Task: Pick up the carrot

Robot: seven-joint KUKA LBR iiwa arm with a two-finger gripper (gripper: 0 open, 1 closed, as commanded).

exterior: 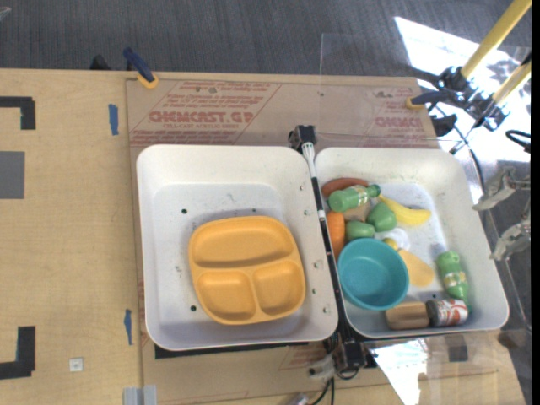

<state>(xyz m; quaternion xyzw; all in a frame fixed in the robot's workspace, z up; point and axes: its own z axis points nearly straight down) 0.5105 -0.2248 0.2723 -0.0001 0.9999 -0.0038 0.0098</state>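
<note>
Cardboard-covered bench (67, 226) carries two white bins. I log the carrot (336, 230) in the right bin (472, 218), against its left wall, touching the teal bowl (371, 274); finger state: cannot tell.

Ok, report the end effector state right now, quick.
End effector: state cannot be told.
Carrot: lying loose in the right bin, beside the bowl.

A pale wooden bench (67, 251) carries a brown cardboard sheet (253, 112); dark grey carpet floor (236, 15) lies beyond, sunlit at right.
</note>
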